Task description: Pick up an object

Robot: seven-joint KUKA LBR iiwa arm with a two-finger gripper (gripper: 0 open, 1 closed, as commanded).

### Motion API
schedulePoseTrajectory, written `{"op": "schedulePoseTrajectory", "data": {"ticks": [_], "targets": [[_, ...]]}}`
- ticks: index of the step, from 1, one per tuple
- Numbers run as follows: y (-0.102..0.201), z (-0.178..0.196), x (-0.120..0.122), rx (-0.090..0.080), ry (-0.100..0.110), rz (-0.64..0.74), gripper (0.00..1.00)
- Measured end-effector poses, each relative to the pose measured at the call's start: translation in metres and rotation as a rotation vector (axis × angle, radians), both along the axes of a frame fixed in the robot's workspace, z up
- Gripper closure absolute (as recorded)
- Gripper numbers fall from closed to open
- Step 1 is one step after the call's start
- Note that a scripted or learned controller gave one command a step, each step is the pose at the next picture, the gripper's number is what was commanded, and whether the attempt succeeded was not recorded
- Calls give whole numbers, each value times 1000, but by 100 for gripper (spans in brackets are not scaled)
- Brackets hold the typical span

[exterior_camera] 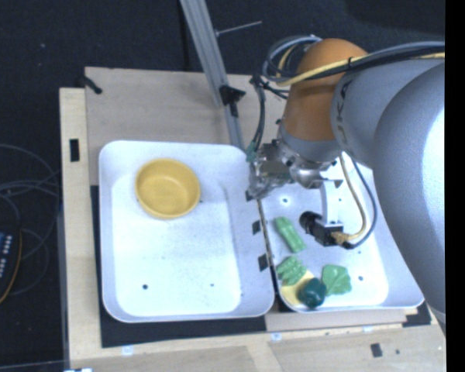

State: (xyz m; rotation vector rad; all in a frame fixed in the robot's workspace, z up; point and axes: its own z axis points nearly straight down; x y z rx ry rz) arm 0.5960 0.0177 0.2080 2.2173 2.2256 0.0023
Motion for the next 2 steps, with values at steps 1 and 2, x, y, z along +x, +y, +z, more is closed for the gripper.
{"op": "schedulePoseTrajectory", "data": {"ticks": [1, 2], "targets": [[53, 19, 15, 0, -1, 0, 100], [50, 19, 15, -2, 1, -4, 0]]}}
